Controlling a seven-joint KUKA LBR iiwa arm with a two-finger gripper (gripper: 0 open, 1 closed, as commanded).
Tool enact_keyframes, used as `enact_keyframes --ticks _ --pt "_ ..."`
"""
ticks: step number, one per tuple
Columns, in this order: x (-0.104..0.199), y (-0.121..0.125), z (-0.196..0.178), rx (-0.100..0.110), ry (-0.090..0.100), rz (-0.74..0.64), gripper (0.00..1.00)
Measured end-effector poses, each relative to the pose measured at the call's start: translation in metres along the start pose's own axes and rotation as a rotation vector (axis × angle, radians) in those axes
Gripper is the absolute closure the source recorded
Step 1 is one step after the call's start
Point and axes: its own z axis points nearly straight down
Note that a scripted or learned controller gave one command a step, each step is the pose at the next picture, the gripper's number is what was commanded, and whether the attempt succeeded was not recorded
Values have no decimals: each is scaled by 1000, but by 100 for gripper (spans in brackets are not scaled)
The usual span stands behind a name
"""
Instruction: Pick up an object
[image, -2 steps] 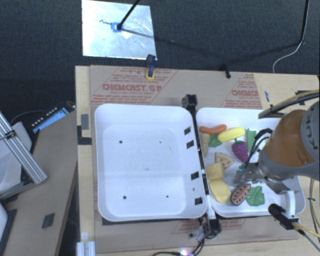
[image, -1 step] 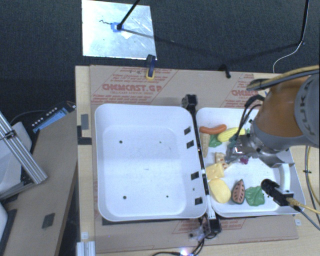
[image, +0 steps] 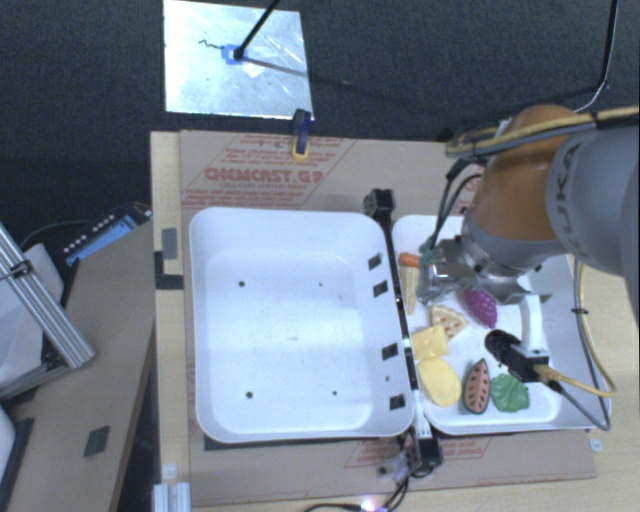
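Toy food pieces, among them a purple ridged plastic piece (image: 480, 306), lay in the right-hand shallow white bin (image: 575, 405) under the lowered tool (image: 432, 278), apparently mid-reach, next needing a firm closing and lift.

Arm (image: 560, 200) reaches over right bin (image: 560, 415), gripper (image: 440, 275) low near purple toy (image: 480, 306). Yellow toys (image: 435, 365), watermelon slice (image: 476, 387), green toy (image: 509, 392) lie below.

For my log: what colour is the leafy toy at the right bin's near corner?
Green, clearest in the camera view.
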Motion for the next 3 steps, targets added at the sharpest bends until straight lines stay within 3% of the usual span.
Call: enact_keyframes --ticks 1,2,3 --pt "67 22 37 6 0 1 100" --pt "160 36 -132 -14 7 -5 100" --pt "203 114 -165 -6 1 3 100"
